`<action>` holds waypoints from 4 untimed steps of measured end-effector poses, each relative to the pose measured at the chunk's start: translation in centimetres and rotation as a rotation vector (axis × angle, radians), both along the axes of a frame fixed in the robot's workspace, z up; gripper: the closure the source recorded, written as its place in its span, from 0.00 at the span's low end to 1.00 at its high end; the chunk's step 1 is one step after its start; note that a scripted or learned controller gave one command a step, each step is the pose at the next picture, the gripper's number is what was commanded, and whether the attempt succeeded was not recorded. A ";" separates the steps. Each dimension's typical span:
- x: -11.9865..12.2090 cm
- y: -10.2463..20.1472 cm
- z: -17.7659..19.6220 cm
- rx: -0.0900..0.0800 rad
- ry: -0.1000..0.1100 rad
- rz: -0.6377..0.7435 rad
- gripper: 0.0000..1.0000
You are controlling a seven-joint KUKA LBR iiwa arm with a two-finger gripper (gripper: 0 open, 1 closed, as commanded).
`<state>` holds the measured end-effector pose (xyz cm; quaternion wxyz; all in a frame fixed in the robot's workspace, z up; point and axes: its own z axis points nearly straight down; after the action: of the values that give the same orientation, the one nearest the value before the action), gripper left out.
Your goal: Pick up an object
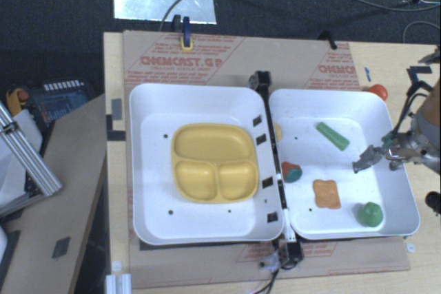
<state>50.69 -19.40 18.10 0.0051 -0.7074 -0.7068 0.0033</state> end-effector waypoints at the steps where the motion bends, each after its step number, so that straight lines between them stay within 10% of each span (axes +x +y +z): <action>1: 0.3 0.1 0.7 -0.003 -0.013 0.004 0.00; 4: 0.4 -0.5 -9.7 -0.002 -0.012 0.002 0.00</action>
<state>51.07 -19.90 8.38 0.0001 -0.7068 -0.7074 -0.0001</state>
